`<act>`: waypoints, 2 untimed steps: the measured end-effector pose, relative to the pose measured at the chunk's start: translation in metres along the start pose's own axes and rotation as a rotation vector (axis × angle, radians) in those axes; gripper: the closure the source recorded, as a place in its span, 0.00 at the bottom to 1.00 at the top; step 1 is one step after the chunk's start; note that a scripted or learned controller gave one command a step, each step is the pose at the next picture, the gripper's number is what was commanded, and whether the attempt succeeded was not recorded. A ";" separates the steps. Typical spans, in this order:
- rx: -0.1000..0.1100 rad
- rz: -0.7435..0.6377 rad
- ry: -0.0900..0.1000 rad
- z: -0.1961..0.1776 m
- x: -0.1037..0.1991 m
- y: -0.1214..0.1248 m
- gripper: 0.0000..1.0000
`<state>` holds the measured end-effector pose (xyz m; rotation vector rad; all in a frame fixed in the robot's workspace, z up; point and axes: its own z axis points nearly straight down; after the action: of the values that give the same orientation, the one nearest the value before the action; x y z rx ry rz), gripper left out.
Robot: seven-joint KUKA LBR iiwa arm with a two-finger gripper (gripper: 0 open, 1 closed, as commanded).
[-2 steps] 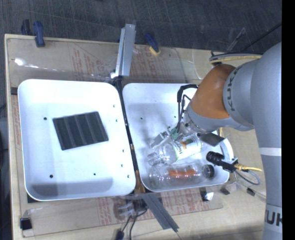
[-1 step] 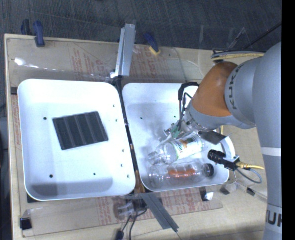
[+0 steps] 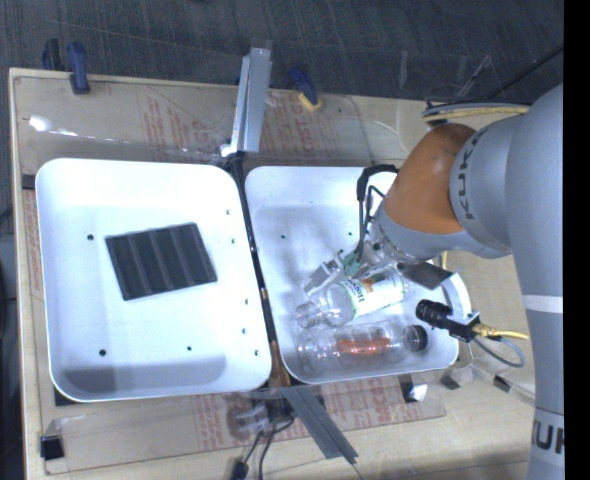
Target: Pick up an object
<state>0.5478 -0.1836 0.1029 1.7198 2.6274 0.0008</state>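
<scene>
Clear plastic bottles [image 3: 360, 318] are lying in the right bin [image 3: 285, 208], the gripper [image 3: 360, 261] reaching down among them. Whether it is grasping anything, I cannot tell. Left bin [image 3: 65, 268] is holding a dark ribbed tray [image 3: 161, 260].

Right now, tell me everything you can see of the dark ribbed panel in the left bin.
The dark ribbed panel is a flat, dark grey rectangle with lengthwise grooves splitting it into a few strips; it looks like plastic or rubber. It lies flat on the floor of the left bin, slightly rotated, near the middle. Nothing touches it but the bin floor. The gripper is over the right bin, far from it.
</scene>
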 end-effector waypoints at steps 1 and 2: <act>-0.006 -0.084 0.013 0.010 -0.009 -0.016 0.00; 0.001 0.161 0.001 -0.022 -0.029 0.025 0.00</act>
<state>0.5827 -0.2001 0.1250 1.9266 2.4812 -0.0002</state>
